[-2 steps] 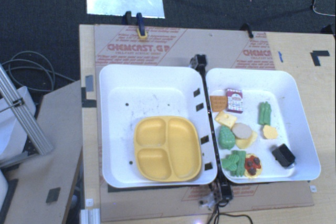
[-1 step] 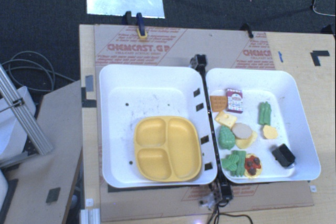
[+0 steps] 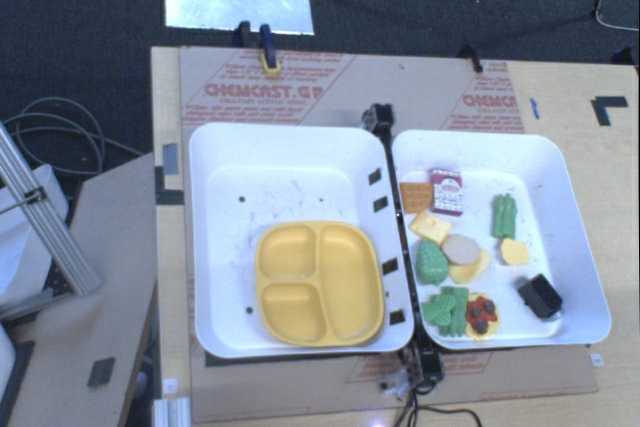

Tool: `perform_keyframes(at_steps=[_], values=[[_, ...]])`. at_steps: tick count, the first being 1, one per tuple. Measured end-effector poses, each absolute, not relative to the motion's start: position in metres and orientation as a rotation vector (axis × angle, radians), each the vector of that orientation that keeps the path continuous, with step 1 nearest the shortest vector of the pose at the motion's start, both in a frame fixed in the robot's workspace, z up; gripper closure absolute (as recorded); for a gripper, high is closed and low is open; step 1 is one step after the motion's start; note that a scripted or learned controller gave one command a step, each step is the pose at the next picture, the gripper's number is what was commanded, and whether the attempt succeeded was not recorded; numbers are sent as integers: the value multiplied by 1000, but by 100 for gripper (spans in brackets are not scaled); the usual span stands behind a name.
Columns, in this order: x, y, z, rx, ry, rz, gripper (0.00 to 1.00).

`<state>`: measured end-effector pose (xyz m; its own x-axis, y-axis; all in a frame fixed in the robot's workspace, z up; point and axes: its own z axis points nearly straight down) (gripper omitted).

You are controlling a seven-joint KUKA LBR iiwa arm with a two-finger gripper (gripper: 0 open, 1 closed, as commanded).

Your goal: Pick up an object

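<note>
- The pick is not yet starting: nothing is being lifted, and every candidate is lying loose in the right bin [image 3: 570, 190].
- I cannot tell whether the gripper is spread or pressed together, so no place can be reckoned from it.
- The black block [image 3: 540, 296] is sitting apart from the clutter, probably making it the easiest grasp; the green pod [image 3: 504, 215] is also standing fairly free.
- The next move is calling for a descent over one isolated piece.
- The yellow divided tray [image 3: 320, 282] is occupying the left bin [image 3: 230, 165].
- The board [image 3: 330, 80] under the bins is reading "CHEMCAST GP"; the print on the small red-and-white carton [image 3: 446, 192] is too small to read.
</note>
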<state>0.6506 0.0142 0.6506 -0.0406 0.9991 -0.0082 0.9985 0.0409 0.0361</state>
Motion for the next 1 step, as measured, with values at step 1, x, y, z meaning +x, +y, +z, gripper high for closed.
perform_keyframes(at_steps=[1], values=[[650, 14, 662, 2148, 2245, 34, 100]])
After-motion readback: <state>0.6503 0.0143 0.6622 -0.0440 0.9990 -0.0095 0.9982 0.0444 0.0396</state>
